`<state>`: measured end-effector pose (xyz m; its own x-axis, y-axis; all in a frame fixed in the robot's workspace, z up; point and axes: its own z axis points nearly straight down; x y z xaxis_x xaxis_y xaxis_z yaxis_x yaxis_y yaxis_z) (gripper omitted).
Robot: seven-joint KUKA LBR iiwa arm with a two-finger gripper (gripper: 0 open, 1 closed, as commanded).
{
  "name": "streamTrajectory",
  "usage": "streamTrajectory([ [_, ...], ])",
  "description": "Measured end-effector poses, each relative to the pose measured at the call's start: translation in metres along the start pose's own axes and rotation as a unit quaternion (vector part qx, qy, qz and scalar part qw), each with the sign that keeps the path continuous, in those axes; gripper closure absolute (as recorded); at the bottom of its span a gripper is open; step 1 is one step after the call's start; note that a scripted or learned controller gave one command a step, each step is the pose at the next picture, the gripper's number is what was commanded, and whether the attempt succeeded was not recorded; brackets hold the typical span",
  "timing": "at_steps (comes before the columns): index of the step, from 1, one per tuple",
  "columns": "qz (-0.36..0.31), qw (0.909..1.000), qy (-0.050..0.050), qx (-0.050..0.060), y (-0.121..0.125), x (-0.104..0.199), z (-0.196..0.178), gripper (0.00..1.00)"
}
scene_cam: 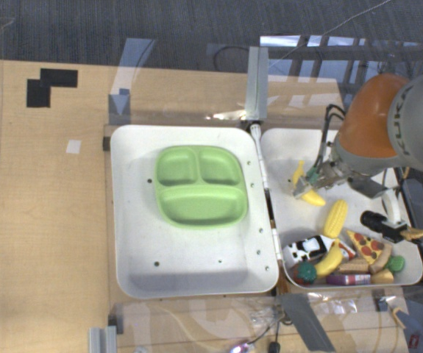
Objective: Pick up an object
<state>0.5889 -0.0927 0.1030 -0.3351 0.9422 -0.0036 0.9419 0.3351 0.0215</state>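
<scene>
A green divided plate (pixel 198 184) is seen in the left bin (pixel 134 271). In the right bin (pixel 281 149), right of centre, the gripper (pixel 312 184) is met at a small yellow piece (pixel 313 197), long axis slanting down-right; a grasp cannot be told. An ear of corn (pixel 335 218) lies below, pointing up-right.

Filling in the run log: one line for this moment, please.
arm: over right bin | gripper: low at small yellow piece | grasp: unconfirmed
</scene>
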Motion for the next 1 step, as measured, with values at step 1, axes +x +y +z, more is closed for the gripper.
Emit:
streamTrajectory([
  [1, 0.067, 0.9977, 0.0, 0.007, 0.0452, 0.0284, -0.1233, 1.0],
])
